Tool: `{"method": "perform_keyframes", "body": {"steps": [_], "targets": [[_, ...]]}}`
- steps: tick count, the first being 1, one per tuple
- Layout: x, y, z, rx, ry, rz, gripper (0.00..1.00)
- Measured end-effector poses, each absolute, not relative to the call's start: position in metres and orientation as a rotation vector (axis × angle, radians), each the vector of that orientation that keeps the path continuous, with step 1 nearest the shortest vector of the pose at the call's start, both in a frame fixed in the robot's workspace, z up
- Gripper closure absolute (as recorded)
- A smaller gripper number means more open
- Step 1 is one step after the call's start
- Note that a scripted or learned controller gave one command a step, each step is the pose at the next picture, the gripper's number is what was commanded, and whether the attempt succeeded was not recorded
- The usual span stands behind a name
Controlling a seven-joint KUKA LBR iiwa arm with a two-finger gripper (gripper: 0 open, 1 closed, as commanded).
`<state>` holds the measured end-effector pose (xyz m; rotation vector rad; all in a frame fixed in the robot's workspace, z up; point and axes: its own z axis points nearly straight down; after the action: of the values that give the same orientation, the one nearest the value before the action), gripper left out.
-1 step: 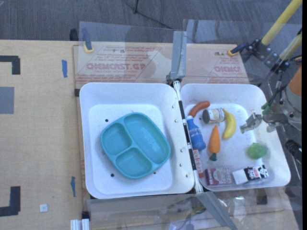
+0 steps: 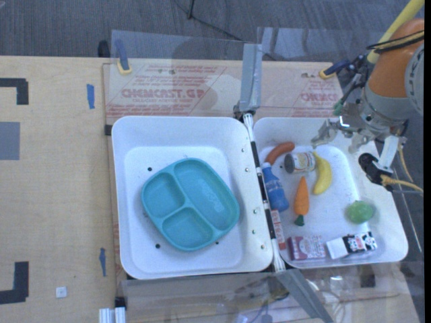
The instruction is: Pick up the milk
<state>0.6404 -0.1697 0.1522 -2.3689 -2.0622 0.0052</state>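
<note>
The milk (image 2: 354,245) is a small white carton with black cow patches. It lies on its side at the front right corner of the right bin (image 2: 397,241), touching a dark red carton (image 2: 306,247) on its left. My gripper (image 2: 341,132) hangs over the back edge of the right bin, far behind the milk, below the orange band (image 2: 397,69) of the arm. Nothing is seen in it.
The right bin also holds a sausage (image 2: 279,151), a small can (image 2: 300,161), a banana (image 2: 323,173), a carrot (image 2: 301,199), a blue bottle (image 2: 274,187) and a green ball-like fruit (image 2: 360,212). A teal divided plate (image 2: 190,202) lies in the left bin (image 2: 128,147).
</note>
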Motion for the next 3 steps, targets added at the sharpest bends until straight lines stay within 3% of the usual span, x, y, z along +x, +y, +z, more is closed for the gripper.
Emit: {"method": "perform_keyframes", "body": {"steps": [1, 2, 3], "targets": [[0.649, -0.106, 0.087, -2.197, -2.255, -0.001, 0.00], [0.650, -0.107, 0.095, -2.196, -2.262, 0.002, 1.00], [0.666, -0.162, 0.087, -2.012, -2.424, -0.006, 1.00]]}}
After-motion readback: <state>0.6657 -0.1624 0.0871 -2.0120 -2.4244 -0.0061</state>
